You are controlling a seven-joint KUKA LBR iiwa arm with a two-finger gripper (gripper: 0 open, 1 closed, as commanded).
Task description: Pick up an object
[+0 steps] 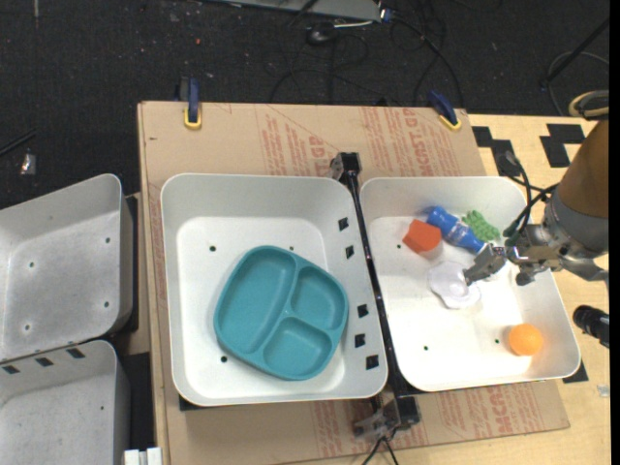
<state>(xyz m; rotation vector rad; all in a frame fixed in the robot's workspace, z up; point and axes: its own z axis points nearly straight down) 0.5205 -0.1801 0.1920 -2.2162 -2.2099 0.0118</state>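
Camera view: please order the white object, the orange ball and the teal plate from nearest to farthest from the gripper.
From the gripper:
1. White object, just to its left in the right bin.
2. Orange ball, below it, near the right bin's front corner.
3. Teal divided plate, far left, in the left bin.

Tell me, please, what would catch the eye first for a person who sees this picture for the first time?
The large teal divided plate lies in the left bin and draws the eye first. In the right bin, an orange-red block, a blue object and a green object cluster near the back, and an orange ball sits alone near the front. The gripper reaches in from the right, beside a white object.
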